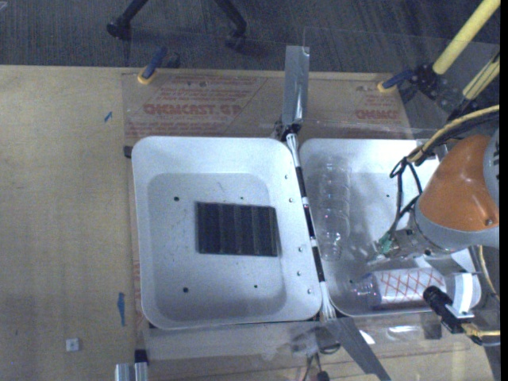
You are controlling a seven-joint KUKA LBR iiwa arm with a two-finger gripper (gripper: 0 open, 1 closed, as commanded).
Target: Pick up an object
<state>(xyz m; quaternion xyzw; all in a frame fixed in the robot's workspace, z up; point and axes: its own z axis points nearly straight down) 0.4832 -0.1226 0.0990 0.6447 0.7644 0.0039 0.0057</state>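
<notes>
In the left bin (159, 173) a flat black ribbed block (237, 228) lies near the middle. A clear plastic bottle (330, 213) lies lengthwise along the left side of the right bin (357, 153). A white tube with a red cross-hatch pattern (405, 285) lies near that bin's front wall, its clear end pointing left. The grey arm with its orange band (460, 193) reaches in from the right over the right bin. My gripper (399, 248) hangs just above and behind the cross-hatched tube, mostly hidden under the wrist.
A metal divider (295, 86) stands between the bins at the back. Clamps and a yellow pole (468, 30) sit at the far right corner. Cables loop beside the wrist. Bare wooden bench lies to the left of the bins.
</notes>
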